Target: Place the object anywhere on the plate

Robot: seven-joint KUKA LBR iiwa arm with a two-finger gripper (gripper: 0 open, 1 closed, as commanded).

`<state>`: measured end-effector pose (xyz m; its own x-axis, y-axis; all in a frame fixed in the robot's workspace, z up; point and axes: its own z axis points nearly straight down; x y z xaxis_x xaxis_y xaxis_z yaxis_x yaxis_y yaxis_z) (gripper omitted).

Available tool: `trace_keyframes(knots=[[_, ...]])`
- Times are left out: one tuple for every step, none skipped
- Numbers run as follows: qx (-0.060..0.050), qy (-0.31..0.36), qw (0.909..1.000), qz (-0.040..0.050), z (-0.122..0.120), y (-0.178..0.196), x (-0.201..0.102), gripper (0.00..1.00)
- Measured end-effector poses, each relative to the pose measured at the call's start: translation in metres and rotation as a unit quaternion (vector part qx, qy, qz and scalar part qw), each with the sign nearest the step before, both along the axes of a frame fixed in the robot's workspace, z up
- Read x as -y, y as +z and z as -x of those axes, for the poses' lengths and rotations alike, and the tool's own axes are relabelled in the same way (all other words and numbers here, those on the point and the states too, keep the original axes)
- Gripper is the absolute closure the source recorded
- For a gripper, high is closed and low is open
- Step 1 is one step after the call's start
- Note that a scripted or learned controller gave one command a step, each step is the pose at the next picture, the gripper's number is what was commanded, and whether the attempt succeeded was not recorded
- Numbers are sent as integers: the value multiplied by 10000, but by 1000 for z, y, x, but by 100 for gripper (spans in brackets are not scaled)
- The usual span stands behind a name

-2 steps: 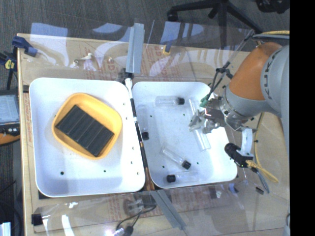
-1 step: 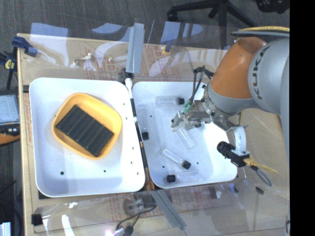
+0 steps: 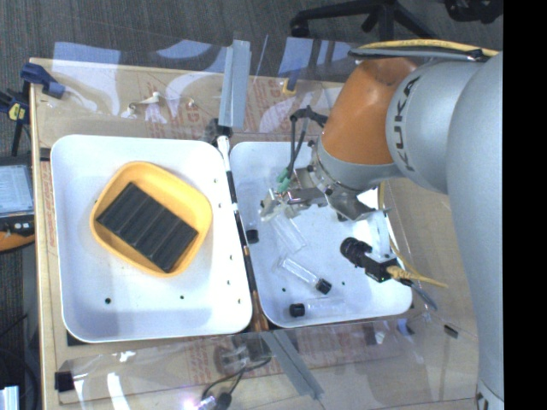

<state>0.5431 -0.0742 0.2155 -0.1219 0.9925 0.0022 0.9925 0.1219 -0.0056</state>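
Position: my gripper is low over the upper left part of the right bin, close to the rim it shares with the left bin. I cannot tell whether it is released or clenched, as the wrist and clutter hide it. I see nothing between its tips, so I take it as carrying nothing. The plate, yellow, lies in the left bin with a dark ribbed slab over most of its middle, leaving only the raised yellow border bare. Loose items in the right bin are a clear tube just below my gripper and three small black pieces, one by the shared rim, one beside the tube and one near the front wall. I judge the object to be one of these, likeliest the tube, so the pick is not yet done. To do it well, I would centre over the tube and turn the wrist so the closing line crosses its short width. I would go right down to the bin floor, then close, since a clear, round thing will likely roll or slip out of a shallow pinch. After that, lift straight up, clear both rims, cross to the plate and set down low on the slab, not the sloped border.
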Motion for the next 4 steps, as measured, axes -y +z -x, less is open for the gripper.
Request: trace_keyframes(knots=[[7,594,9982,7,-18,-25,-115,100],[-1,1004,9949,2,13,-25,-97,100],[21,1388,9903,4,-4,-24,-117,100],[22,1385,9904,5,-4,-24,-117,0]])
